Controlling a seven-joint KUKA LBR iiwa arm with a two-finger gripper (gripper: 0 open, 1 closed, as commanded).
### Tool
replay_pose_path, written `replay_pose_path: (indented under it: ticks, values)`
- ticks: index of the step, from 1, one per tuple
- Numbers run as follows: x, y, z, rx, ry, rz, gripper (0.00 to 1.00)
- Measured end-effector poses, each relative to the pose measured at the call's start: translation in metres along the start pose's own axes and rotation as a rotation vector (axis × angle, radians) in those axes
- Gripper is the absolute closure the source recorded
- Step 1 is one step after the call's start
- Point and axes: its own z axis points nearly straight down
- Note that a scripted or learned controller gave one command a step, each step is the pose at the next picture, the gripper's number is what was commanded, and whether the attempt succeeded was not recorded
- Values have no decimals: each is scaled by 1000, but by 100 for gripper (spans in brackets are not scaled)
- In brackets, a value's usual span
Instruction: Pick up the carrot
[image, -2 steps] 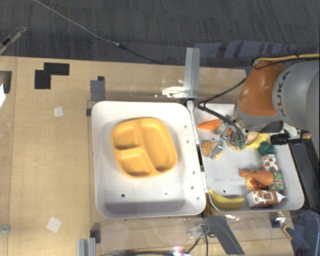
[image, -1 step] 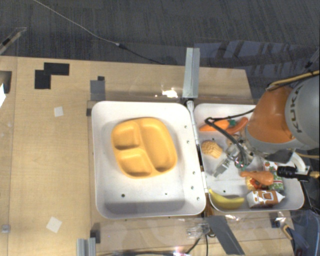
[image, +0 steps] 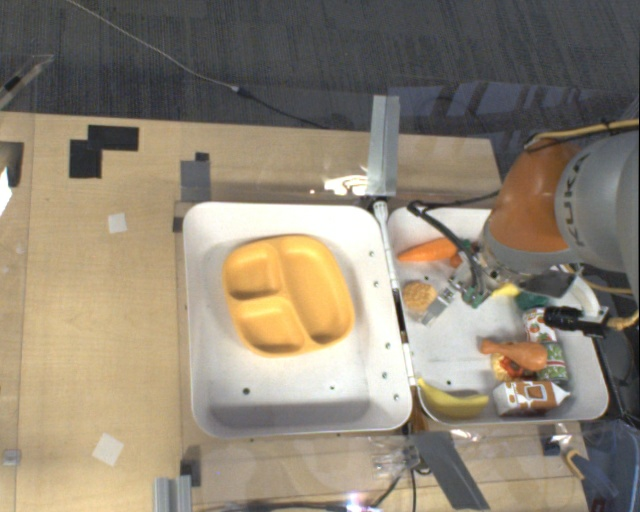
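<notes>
Orange carrot (image: 431, 251) lies at the upper left of the right bin (image: 590, 400), just beside my gripper (image: 468, 288), whose state I cannot tell, so I risk nudging it away ungrasped.

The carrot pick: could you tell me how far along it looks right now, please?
Done: the arm has reached into the right bin, and its gripper sits just below and right of the carrot. In hand: nothing that can be seen; the carrot lies in the bin's upper left corner, not between the fingers. Left: closing on the carrot and lifting it clear.
</notes>
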Motion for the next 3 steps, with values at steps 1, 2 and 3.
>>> replay_pose_path:
  ticks: [1,2,3]
  values:
    - [-18,27,1,1,1,143,0]
    - [-20,30,-13,-5,-6,133,100]
    - [52,52,-100,-1,2,261,100]
